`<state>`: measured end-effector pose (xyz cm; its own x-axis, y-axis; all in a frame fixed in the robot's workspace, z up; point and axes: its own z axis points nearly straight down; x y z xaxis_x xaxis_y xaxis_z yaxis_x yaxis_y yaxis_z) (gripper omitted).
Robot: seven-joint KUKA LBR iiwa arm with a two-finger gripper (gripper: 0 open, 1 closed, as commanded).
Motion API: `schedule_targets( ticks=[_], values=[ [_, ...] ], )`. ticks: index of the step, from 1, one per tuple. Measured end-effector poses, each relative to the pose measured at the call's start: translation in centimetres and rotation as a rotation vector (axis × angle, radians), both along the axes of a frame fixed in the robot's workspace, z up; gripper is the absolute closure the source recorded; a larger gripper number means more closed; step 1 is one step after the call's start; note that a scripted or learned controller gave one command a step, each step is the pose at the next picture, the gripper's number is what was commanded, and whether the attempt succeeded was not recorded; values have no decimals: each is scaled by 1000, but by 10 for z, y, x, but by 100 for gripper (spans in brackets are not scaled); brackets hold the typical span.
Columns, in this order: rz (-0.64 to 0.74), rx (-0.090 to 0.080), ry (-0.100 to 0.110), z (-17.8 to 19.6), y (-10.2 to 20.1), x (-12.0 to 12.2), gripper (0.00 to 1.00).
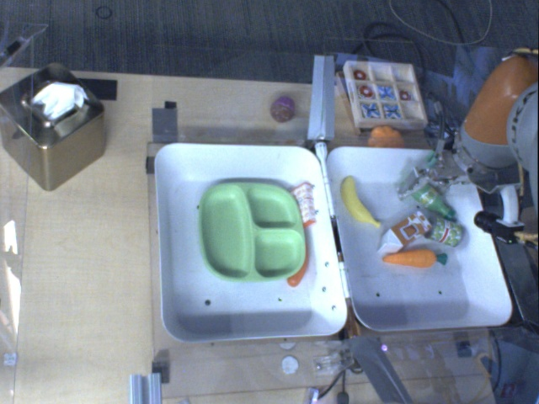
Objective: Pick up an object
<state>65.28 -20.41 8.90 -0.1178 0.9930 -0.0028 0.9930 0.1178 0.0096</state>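
Near edge: two white bins side by side on the worktop (84, 293), left bin (177, 310) and right bin (404, 314)
Left bin: green divided plate (251, 230); small red-and-white packet (305, 202) at its right rim; an orange piece (296, 277) showing from under its lower right corner
Right bin: banana (358, 202) near the left wall; carrot (411, 259) lying crosswise mid-bin; small carton (402, 231) just above it; green bottle (440, 229) beside the carton
Gripper (438, 173): low over the upper right part of the right bin, above crumpled clear wrapping
Fingers: cannot tell if spread or pressed together; metal and wrapping blur into one
Held: nothing seen between them
Step (judged): descent toward a pick in the cluttered corner
Doing it well: centre on one item, not the pile; the wrapping will likely slip or crush; banana and carrot lie apart from clutter, easier targets
Risk: bottle may roll when nudged
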Motion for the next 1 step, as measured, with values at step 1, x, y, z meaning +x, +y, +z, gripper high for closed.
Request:
schedule_targets(
  ticks=[1],
  values=[
    [6,-3,-7,13,2,3,100]
  ],
)
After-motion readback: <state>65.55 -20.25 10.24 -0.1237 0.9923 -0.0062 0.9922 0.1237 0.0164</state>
